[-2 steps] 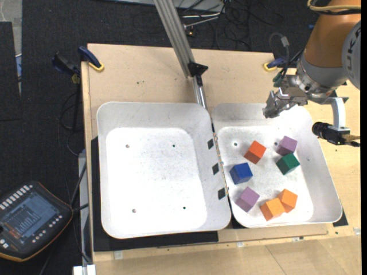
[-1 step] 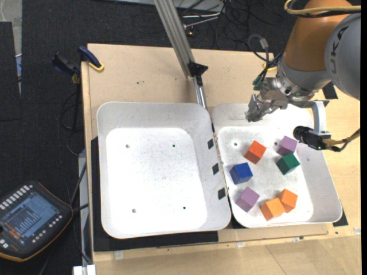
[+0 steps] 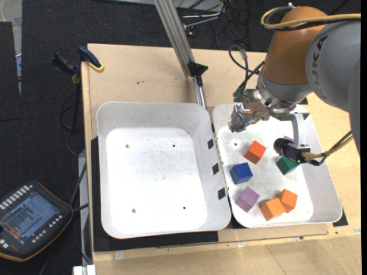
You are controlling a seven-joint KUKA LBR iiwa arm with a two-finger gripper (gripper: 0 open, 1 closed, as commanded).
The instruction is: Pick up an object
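Nearest the lens, at the lower left, a grey handheld control pendant with a lit screen lies on the dark floor beside the bench. Largest in the scene, the pale wooden bench carries two shallow white plastic bins side by side: the left bin, speckled and bare inside, and the right bin, which holds the blocks. Reaching in from the right, the grey arm with its orange band hangs over the right bin's far end, its two-finger gripper poised above the bin's upper left corner; whether it is open or closed cannot be told, and no block is seen in it. Below it sit the small cubes: an orange cube, a blue cube just beside it, a purple cube nearer the front, two orange cubes touching at the front edge, and a green cube partly hidden by a black fitting. A slanted aluminium strut crosses the bench's far side.
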